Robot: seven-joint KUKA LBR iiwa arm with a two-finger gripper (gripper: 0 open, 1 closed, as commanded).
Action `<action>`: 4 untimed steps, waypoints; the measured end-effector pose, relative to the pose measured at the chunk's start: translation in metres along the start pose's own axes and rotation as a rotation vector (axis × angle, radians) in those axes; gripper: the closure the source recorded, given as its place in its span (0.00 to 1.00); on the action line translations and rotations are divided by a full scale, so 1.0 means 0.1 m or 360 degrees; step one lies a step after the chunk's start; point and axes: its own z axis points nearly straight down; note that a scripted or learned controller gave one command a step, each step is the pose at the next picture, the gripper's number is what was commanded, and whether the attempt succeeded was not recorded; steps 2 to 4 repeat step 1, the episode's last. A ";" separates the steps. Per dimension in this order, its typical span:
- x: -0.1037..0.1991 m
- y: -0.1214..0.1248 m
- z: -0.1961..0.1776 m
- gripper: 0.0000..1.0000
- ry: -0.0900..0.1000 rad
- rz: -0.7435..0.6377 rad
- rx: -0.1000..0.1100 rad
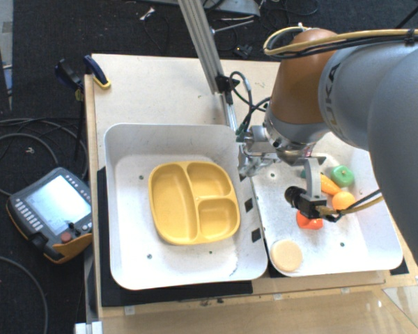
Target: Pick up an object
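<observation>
In the camera view the pincer (249, 160) hangs over the wall where the two white bins meet, toward their far side. From this angle I cannot tell whether it is open or closed, and nothing is seen in its hold. I judge the task to be at the approach step: no object is picked yet, and none is clearly chosen.

The yellow plate (194, 202) lies flat in the left bin (125, 256), just beside the pincer toward the view's left and nearer the camera. The small toys lie in the right bin (376, 242), on the pincer's other side and a little farther off.

The next move probably calls for a sideways shift over one target, then a straight descent. The plate would need a grip on its rim. The toys sit close together, so a neighbour could get nudged.

By count:
- two bins
- one plate with three compartments
- one tan disc (287, 255)
- one green toy (343, 175)
- one long orange toy (329, 185)
- one round orange toy (343, 200)
- one red toy (308, 221), partly hidden
</observation>
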 end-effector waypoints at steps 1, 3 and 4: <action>0.53 0.06 0.03 1.00 -0.0001 -0.0001 -0.0003; 0.53 0.06 0.03 1.00 -0.0001 -0.0001 -0.0003; 0.53 0.06 0.03 1.00 -0.0001 -0.0001 -0.0003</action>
